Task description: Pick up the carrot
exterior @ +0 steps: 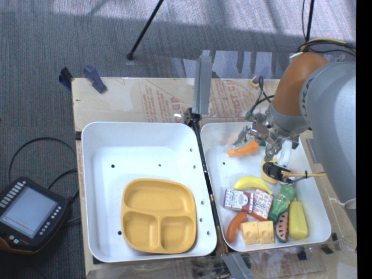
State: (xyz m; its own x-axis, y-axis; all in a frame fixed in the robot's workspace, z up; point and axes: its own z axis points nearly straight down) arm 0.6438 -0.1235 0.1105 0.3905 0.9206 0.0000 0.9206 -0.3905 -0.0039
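The gripper (260, 137) is positioned in the right bin (216, 133), at that bin's far end. Its fingers (244, 135) are spread apart, with one finger to the left of the carrot (244, 149) and the other at the carrot's right end. The carrot lies at the finger tips; whether the fingers actually press on it cannot be told, and the carrot appears to rest on the bin floor.

Positions relative to the carrot, all in the right bin:
- Banana (253, 183): nearer the camera, lying crosswise.
- Two small cartons (248, 201): nearer still, just beyond the banana.
- Orange-red sausage-shaped item (234, 226): at the near end, beside the cheese wedge (257, 232).
- Green bottle-shaped item (281, 199), watermelon slice (281, 227) and yellow corn-like piece (297, 220): near right corner.

The left bin (96, 150), to the left of the carrot across the dividing rim, holds a yellow compartment tray (158, 215). Both bins rest on the tabletop (133, 100). A handheld control pendant (26, 213) lies on the floor far to the left.
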